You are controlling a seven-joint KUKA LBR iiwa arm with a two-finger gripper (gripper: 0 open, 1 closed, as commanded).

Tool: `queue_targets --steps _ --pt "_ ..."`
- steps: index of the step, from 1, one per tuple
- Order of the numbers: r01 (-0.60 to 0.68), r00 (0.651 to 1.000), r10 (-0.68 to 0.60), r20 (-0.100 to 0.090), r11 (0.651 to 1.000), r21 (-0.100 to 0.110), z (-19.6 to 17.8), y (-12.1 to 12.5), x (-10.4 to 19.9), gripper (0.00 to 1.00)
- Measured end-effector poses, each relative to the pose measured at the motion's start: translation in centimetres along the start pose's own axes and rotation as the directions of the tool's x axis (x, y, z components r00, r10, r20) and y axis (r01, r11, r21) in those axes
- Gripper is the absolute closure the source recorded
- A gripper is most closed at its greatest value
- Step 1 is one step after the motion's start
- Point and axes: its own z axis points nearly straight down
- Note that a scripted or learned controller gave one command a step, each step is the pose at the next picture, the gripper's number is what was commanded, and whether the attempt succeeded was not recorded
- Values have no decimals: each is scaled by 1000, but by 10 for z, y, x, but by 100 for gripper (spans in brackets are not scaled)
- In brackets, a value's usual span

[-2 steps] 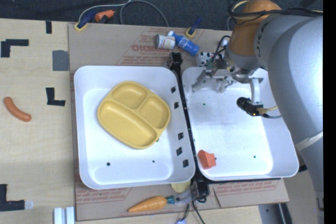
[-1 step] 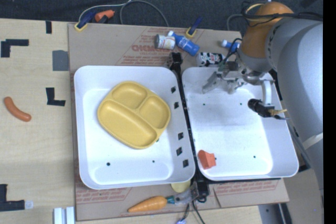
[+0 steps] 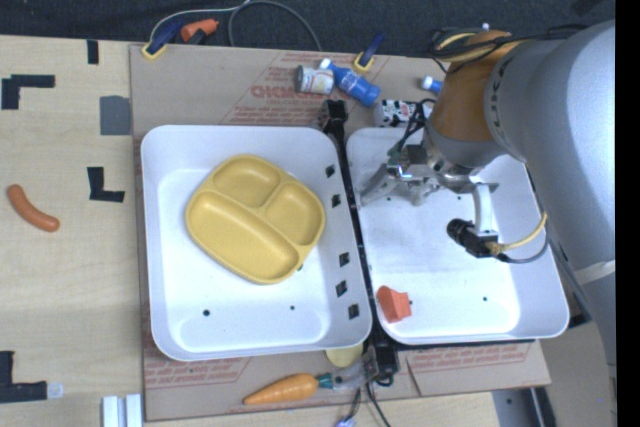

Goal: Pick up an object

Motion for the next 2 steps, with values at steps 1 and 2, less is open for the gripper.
queue_targets --steps 1,2 --pt "2 1000 -2 -1 1000 -5 2 48 -7 0" --pt "4 1000 -4 0 1000 -5 -8 47 -7 100"
